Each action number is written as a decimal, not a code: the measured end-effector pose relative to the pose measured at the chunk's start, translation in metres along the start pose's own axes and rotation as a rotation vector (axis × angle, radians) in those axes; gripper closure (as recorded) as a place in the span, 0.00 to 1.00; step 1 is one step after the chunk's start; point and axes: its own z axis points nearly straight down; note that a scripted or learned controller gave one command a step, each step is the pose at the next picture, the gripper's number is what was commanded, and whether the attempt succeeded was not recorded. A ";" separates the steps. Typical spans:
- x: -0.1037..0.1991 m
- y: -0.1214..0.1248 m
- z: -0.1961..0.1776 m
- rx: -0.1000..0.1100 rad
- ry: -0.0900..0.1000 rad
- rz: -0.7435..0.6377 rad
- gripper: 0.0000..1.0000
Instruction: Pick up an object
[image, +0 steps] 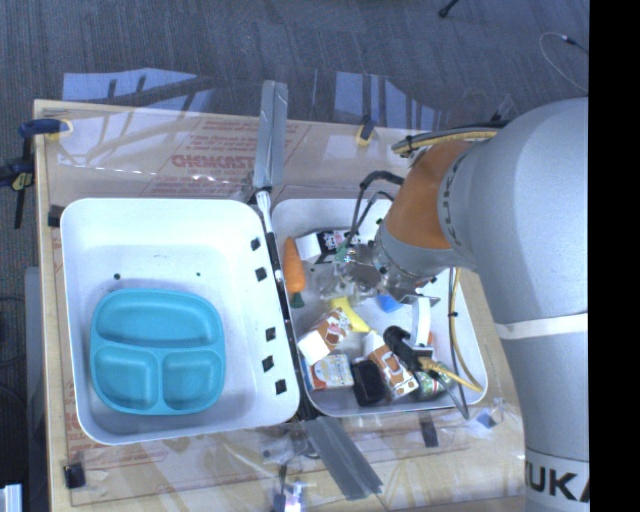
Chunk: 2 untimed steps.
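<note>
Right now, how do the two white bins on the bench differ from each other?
The left bin holds a single thing, a turquoise divided tray lying flat; the right bin is crowded with many small mixed items, among them an orange carrot-like piece. The grey arm reaches down into the right bin, while nothing reaches into the left bin. Both are shallow, white and sit side by side.

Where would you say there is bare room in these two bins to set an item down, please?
The left white bin has bare floor along its far side, above the turquoise divided plastic tray, and a narrower strip right of the tray. The right white bin is crowded: an orange carrot-shaped object, small packets and the gripper cover its floor.
</note>
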 end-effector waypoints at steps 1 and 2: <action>0.035 0.018 -0.097 -0.004 -0.001 0.069 1.00; 0.063 0.003 -0.046 0.000 -0.001 -0.242 1.00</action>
